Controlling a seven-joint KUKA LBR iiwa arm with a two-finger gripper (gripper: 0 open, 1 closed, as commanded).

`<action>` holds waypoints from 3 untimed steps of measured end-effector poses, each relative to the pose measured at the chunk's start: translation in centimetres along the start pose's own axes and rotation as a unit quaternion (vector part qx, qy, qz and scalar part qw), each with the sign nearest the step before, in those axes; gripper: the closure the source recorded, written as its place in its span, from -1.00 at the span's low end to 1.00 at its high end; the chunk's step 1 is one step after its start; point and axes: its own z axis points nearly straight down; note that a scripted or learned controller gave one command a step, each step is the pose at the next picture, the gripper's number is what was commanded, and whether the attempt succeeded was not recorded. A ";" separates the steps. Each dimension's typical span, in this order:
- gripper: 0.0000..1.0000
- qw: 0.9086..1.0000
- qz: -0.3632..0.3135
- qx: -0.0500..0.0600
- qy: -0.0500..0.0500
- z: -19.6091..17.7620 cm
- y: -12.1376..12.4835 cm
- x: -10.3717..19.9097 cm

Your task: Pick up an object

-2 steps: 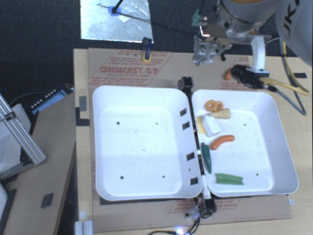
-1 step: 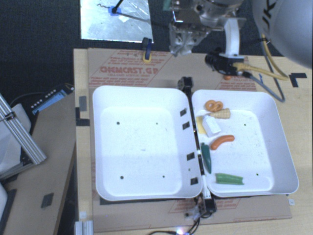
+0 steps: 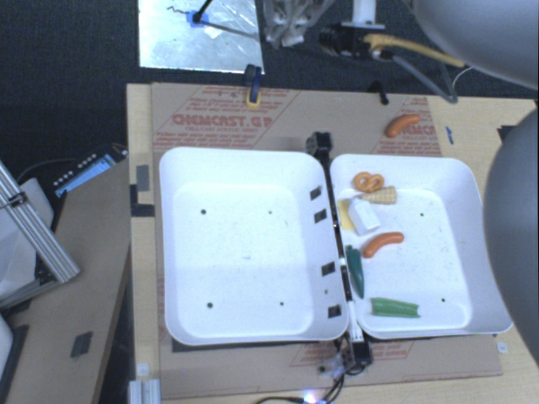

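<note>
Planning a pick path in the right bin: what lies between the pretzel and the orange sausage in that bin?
In the camera view, between the pretzel and the orange sausage lie a waffle cone and a white block.

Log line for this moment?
arm: at right edge | right bin: pretzel, sausage, green pepper | nothing picked yet

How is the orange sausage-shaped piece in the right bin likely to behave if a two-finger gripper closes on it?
The orange sausage looks rounded and smooth, so it may roll or slip sideways under a pinch. It lies on the right bin floor apart from the white block, so a nudge would probably send it skidding. It looks like a small toy, so it is probably light.
</note>
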 end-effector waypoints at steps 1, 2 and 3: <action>1.00 1.000 0.000 0.000 0.000 -3.6 -0.1 3.4; 1.00 1.000 0.006 0.002 -0.002 -2.0 -1.1 -3.5; 1.00 1.000 0.008 0.002 -0.003 -1.5 -0.1 -14.1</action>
